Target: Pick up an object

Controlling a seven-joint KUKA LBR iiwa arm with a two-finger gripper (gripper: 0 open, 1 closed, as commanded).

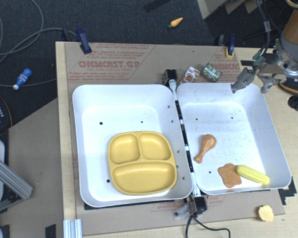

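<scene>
Tan plastic drumstick [205, 147] lies in the right white bin [269, 133], well below the jaws.
Gripper [253, 81] hovers over that bin's far rim, jaws spread apart and grasping nothing; yellow corn cob [252, 173] lies farther below.

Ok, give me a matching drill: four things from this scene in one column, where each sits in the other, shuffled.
Things:
1. yellow divided plate
2. chicken drumstick
3. corn cob
4. claw

Places:
A. right bin, near its front right corner
B. left bin
C. over the right bin's far right corner
D. right bin, near its middle

Pairs: 1-B, 2-D, 3-A, 4-C
</scene>
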